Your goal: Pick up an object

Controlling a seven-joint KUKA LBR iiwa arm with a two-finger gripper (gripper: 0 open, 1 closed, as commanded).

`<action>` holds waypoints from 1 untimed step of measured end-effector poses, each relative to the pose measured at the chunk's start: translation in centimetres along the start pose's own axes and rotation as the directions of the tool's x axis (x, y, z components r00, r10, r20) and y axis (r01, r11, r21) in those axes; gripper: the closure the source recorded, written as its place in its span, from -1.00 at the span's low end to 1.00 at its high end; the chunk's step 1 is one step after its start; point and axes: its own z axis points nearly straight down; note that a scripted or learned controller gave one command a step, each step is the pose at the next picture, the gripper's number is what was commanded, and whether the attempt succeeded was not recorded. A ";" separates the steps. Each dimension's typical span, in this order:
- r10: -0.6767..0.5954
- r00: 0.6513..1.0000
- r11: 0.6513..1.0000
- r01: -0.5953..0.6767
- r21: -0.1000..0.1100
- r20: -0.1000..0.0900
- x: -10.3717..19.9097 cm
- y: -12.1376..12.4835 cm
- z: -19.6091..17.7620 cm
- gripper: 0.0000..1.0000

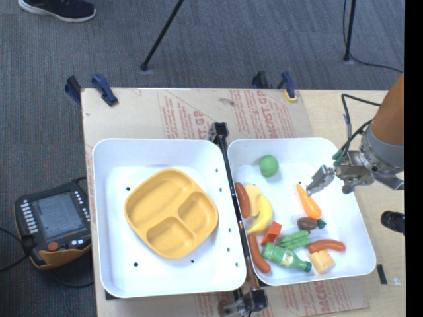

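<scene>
The right bin (301, 147) holds several toy foods. Among them are a green ball (268, 166), an orange carrot (308, 202), a yellow banana (261, 213) and a red sausage (242, 199). A green bottle (289, 257), a red pepper piece (271, 232), a red chili (326, 246) and a cheese cube (322, 261) lie nearer the front. My gripper (334, 182) hovers over the bin's right side, just above and right of the carrot. It is open, and nothing is between its fingers.
The left bin (109, 177) holds a yellow divided plate (171, 212). A teach pendant (51, 223) lies left of the bench. Blue clamps (104, 88) grip the bench's far edge. A black cable (350, 121) runs along the right side.
</scene>
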 end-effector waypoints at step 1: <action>0.002 1.000 1.000 -0.002 0.003 -0.001 -5.3 2.6 13.3 -1.00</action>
